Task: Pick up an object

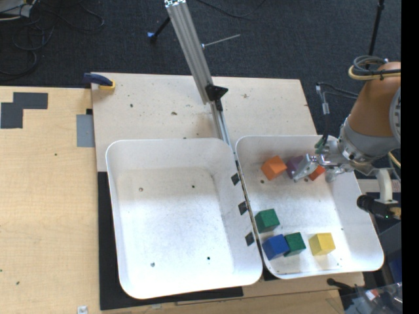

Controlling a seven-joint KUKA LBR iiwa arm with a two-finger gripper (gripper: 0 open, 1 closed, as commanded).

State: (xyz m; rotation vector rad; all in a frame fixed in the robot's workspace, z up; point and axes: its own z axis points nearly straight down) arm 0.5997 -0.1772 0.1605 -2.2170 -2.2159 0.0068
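Camera view: two white bins sit side by side on the bench (262, 103). The left bin (124, 175) fills the lower middle of the frame; the right bin (357, 195) lies at lower right and carries the blocks.

The end effector (313, 167) reaches in from the right edge, low over the upper part of the right bin. Whether it is released or clenched cannot be told. A purple block (296, 165) lies just to its left, touching or nearly touching it, and a small orange piece (317, 173) shows right at it; whether either is grasped is unclear.

An orange block (273, 167) lies just left of the purple one, near the bin's upper left corner. It looks like a cube, turned a little so its edges run askew to the bin wall; no long axis can be made out.

Lower in the bin, a green block (267, 220) sits near the left wall. Below it, a blue block (275, 246) and a second green block (295, 242) touch side by side, with a yellow block (321, 243) just right of them.
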